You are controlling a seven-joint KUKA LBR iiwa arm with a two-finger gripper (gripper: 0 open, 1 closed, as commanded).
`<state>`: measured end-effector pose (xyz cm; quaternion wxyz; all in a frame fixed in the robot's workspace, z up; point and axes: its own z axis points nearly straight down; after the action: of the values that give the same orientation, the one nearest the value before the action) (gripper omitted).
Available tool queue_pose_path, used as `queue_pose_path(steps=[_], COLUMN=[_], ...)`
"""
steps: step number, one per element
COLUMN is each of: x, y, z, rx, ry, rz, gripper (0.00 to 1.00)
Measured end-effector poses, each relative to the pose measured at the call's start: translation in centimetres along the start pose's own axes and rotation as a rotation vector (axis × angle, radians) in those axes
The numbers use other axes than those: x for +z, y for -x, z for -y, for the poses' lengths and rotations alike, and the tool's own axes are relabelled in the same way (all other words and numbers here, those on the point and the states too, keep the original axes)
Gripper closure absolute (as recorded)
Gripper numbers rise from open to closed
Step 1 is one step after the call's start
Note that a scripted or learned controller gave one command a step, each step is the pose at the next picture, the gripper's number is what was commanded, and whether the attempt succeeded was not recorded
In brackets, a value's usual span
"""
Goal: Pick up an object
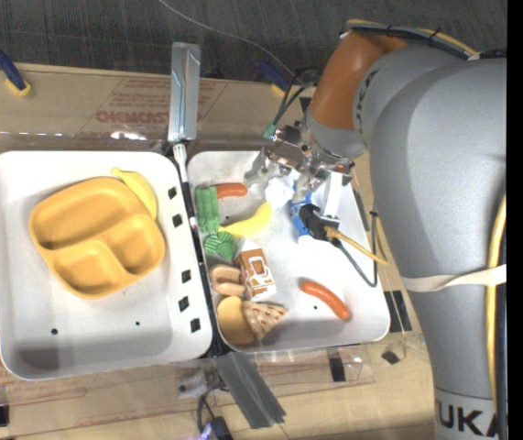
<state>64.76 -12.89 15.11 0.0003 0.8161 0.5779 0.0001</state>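
1. I am seeing the gripper (290, 174) hanging over the far end of the right bin (371, 324), and I cannot tell how it is set.
2. A banana (254, 218) is lying just beside it, with a small sausage (231, 190) and green pieces (208, 211) near the divider.
3. An orange carton (256, 272), bread rolls (229, 280) and a red sausage (326, 299) are sitting nearer me.
4. The left bin (14, 337) is holding a yellow divided plate (96, 236).
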Motion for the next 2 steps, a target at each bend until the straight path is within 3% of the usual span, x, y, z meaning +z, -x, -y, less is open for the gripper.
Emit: queue_pose_path(steps=[1,2], x=[3.5,3.5], y=[2.5,-0.6], z=[5.4,1.7], rx=[0.148,0.312], ry=[-0.008,-0.004], rz=[0.002,0.001], gripper=[0.0,0.0])
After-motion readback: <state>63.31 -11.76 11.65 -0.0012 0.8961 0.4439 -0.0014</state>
